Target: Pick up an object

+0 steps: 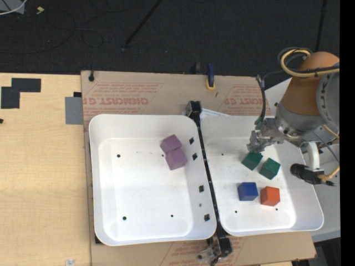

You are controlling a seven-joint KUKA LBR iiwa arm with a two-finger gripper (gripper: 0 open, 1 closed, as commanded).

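A: Claw status?

B: Gripper point(258, 144) is low over the right bin point(310, 220), near its back. Fingertips sit just above the upper-left green cube point(252, 160), maybe touching its top edge. Can't tell the claw's state, the wrist hides it. Nothing seen between the fingers.

A: What's around it?

B: Second green cube point(270, 168) just right of the first, close but a sliver apart. Blue cube point(248, 191) nearer the front, orange-red cube point(270, 195) just beside it on the right. All four on the bin floor.

A: Other bin?

B: Left bin point(105, 148) has two purple cubes point(174, 152), touching, one behind the other, right of centre. Well apart from the arm.

A: Arm?

B: Arm point(310, 93) comes in from the right, orange band showing above the wrist.
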